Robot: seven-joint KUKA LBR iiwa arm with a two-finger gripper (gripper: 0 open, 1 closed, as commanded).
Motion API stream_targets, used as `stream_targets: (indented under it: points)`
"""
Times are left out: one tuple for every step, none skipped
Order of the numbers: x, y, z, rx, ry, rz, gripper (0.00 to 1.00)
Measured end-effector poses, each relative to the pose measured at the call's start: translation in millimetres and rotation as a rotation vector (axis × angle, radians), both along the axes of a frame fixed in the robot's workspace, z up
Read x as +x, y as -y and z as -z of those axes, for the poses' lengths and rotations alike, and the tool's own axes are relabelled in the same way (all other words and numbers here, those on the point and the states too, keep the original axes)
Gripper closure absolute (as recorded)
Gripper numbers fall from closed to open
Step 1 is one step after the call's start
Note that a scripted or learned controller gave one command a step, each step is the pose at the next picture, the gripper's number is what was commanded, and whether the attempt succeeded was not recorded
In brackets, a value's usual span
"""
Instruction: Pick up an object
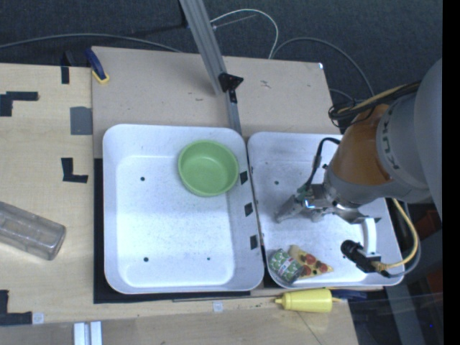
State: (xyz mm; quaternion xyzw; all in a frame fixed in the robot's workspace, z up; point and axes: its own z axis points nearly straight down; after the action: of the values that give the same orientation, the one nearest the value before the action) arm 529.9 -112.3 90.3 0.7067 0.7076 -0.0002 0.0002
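At the near edge of the right bin (287, 157) lies a colourful snack packet (298, 262), well below the gripper (295, 208), whose fingers are spread apart around nothing, so the bent arm (374, 157) should, I judge, drop squarely over it before closing.

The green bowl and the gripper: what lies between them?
In the camera view, the bins' adjoining rims lie between the green bowl and the gripper.
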Motion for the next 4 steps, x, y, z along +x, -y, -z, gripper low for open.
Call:
stream_targets:
  points:
    - [0,-1,-10,0.002,-0.001,-0.001,1.00]
    - [10,2,-60,0.000,0.002,0.000,1.00]
    - [5,-7,-110,0.000,0.003,-0.001,1.00]
    - [6,-7,-163,0.000,0.005,-0.001,1.00]
